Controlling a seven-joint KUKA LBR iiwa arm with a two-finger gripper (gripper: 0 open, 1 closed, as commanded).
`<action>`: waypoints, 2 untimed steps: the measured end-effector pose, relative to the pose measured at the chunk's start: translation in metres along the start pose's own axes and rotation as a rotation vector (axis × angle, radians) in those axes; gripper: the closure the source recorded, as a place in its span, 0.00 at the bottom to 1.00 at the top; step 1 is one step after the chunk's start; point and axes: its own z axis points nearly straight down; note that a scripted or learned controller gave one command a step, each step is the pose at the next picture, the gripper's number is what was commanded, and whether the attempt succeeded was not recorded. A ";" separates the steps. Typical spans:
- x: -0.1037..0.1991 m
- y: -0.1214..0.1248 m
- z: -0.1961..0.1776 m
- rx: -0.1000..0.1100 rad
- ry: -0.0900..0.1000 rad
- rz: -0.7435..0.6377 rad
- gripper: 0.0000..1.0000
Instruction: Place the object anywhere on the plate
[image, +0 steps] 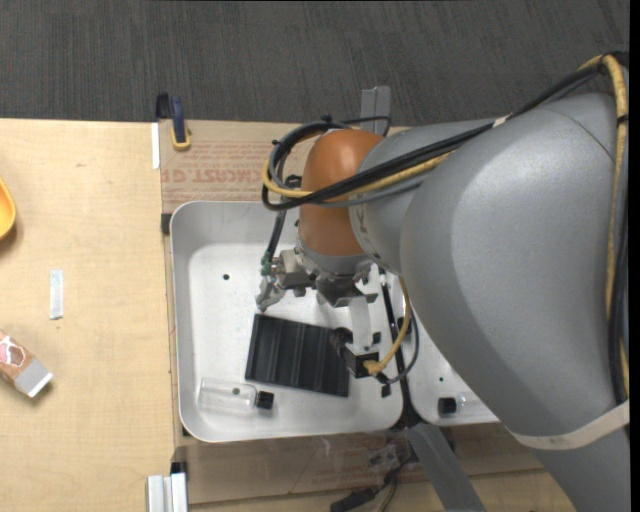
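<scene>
The arm (480, 250) reaches steeply down into the white bin (200, 300); gripper (330, 310) above the black plate (300, 357).

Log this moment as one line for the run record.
arm: over left bin | black plate: in bin | clear bottle: lying beside plate, not on it

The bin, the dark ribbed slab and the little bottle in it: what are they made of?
The bin looks like glossy white plastic, given its soft sheen. The slab seems matte black plastic or rubber, with moulded ridges. The bottle looks like clear plastic, see-through, with a black cap.
</scene>
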 end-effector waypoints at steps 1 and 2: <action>0.045 0.008 -0.001 -0.001 0.000 -0.010 0.00; 0.073 -0.038 -0.009 0.001 0.001 0.090 0.00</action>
